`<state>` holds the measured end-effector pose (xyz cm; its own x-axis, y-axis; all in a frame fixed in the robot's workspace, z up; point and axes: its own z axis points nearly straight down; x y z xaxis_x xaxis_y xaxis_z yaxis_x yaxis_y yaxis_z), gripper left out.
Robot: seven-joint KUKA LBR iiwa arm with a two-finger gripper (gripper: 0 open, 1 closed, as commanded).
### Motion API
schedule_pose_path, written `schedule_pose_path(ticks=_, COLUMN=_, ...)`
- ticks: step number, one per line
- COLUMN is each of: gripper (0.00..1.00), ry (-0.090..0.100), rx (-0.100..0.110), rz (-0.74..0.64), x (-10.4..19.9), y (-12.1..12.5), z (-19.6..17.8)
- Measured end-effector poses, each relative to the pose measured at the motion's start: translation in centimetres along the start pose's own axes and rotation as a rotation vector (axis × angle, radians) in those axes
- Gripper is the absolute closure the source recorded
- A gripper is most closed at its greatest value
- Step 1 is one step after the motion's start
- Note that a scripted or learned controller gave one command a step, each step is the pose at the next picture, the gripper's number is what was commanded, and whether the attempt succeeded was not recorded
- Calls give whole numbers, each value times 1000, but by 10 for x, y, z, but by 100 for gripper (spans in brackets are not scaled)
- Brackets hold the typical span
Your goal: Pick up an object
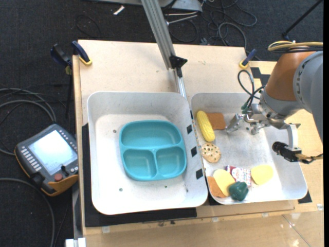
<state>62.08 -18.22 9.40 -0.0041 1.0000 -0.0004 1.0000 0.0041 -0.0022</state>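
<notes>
Here the gripper (245,123) hangs with fingers spread and nothing between them over the right bin (288,158) — just beside it lies the corn cob (205,126), yellow, long and bumpy.

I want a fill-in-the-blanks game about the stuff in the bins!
1. The blue tray sits in the ____ bin.
2. The corn is the color ____.
3. The cookie lies just below the ____.
4. The gripper hangs over the ____ bin.

Missing words: left; yellow; corn; right
</notes>
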Motion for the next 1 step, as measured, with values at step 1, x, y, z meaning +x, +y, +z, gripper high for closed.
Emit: schedule_pose_path(ticks=1, gripper=100, ry=-1, rx=-4, rz=-1, x=0, y=1, z=-12)
